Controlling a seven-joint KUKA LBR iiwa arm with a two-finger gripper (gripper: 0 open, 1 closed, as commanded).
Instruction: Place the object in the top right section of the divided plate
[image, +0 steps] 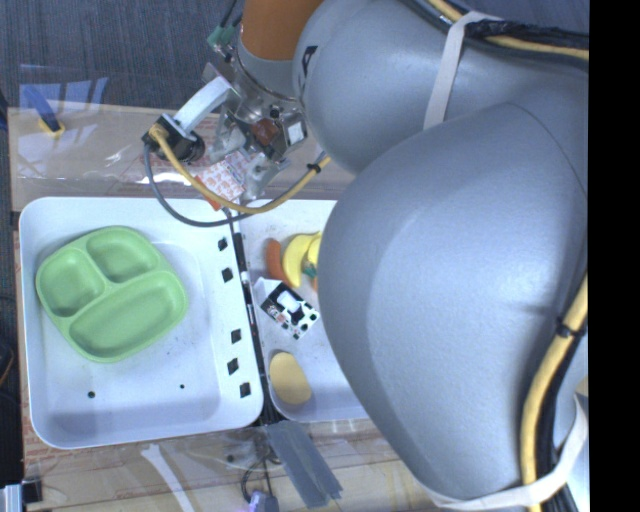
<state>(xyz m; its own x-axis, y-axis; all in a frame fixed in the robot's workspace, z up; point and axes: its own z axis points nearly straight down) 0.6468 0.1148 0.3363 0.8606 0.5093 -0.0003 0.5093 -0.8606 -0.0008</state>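
Two bins sit side by side on the bench (60, 170). The left bin (120, 410) holds a divided plate (110, 292) in its far left part. The right bin (330, 405) lies mostly under the arm (460, 250), which reaches in from the right. In its left strip lie, from far to near, a small oblong thing (273, 258) just left of a rounded object (299, 258), then a patterned block (289, 308), then a disc (289, 377). The gripper (250, 135) hangs beyond the bins' far edge, near their shared wall.

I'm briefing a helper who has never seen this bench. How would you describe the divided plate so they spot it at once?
Look at the left white bin of the two side by side. In its upper left part lies the divided plate, tilted relative to the bin's edges. It is the only pale green thing there, with two small sections and one large one, unlike the yellow and orange items in the other bin.
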